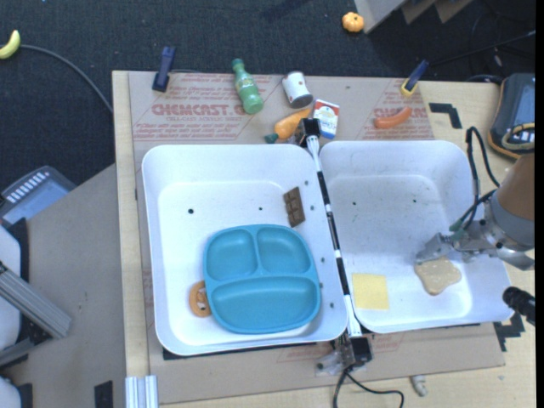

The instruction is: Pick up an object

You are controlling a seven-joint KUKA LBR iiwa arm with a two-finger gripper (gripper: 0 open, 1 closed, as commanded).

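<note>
— What lies around the two bins?

— Behind them on the desk (127, 228) sit a green plastic bottle (247, 87), a small silver can (297, 88), an orange carrot-shaped toy (291, 124), a small white and red carton (325, 117), a reddish sausage-shaped toy (392, 119) and two dark blue clips, one at the far left (163, 68) and one at the far right (415, 76).

— And inside the bins?

— The left white bin (170, 185) holds a smooth blue plastic divided plate (261, 277) with three compartments. A small brown pretzel-shaped piece (200, 299) peeks out from the plate's left edge, and a dark brown ridged chocolate-like bar (294, 206) lies near the bin's right wall. The right white bin (382, 177) holds a flat yellow square slice (370, 291) near its front left, and a pale beige, irregular lumpy piece (438, 275) to its right.

— Where is the arm?

— It reaches in from the right, low over the right bin. The gripper (444, 248) sits just above the beige piece, close to touching it, well apart from the yellow slice. Whether it is spread or closed, I cannot tell. Nothing stands between it and the beige piece.
</note>
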